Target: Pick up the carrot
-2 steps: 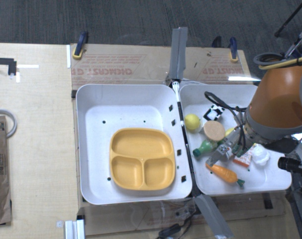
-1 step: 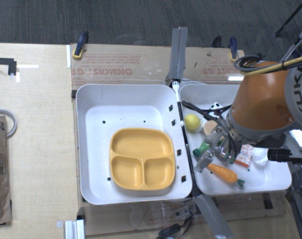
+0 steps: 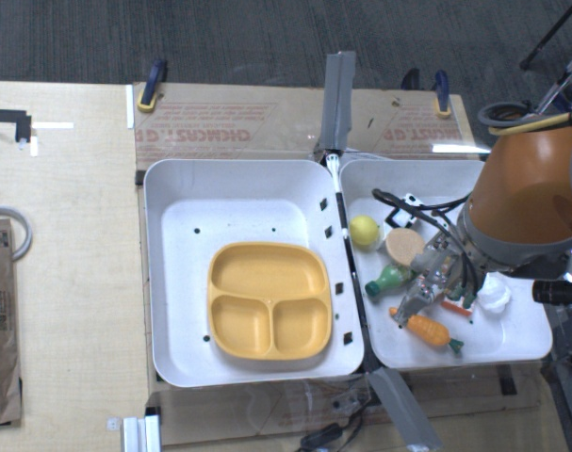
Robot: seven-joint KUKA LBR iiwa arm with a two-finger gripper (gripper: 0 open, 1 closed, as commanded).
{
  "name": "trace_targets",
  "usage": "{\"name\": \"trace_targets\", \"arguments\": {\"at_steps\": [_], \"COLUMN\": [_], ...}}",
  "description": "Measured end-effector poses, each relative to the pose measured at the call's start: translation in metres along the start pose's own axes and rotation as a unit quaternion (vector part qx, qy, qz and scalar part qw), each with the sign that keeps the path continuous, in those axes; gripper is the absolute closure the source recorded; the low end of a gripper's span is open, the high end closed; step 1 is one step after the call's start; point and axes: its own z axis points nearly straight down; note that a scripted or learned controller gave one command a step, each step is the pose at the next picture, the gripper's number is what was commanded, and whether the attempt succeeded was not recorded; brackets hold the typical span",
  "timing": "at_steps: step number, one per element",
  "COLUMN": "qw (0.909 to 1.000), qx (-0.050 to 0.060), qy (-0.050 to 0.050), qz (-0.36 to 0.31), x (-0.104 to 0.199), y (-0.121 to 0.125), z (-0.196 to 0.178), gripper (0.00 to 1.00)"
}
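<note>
One carrot (image 3: 428, 329) lies near the front wall of the right bin (image 3: 512, 351), just below my gripper (image 3: 419, 297). I've hung it there for the grab; I can't tell how the fingers stand.

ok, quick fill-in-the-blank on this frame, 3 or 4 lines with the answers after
1. The carrot lies in the ____ bin.
2. The yellow tray has ____ compartments.
3. The lemon is in the same bin as the ____.
4. The gripper hangs just ____ the carrot.

Missing words: right; three; carrot; above
</note>
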Motion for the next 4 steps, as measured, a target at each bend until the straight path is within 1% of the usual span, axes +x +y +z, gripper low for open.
{"name": "trace_targets", "arguments": {"at_steps": [1, 2, 3, 4], "qw": [1.0, 0.9997, 0.9997, 0.9988], "qx": [0.0, 0.0, -0.001, 0.0], "qy": [0.0, 0.0, 0.0, -0.001], "qz": [0.0, 0.024, 0.026, 0.048], "x": [0.0, -0.031, -0.032, -0.053], "y": [0.0, -0.049, -0.049, -0.016], "z": [0.0, 0.1, 0.091, -0.033], "gripper": [0.0, 0.0, 1.0, 1.0]}}
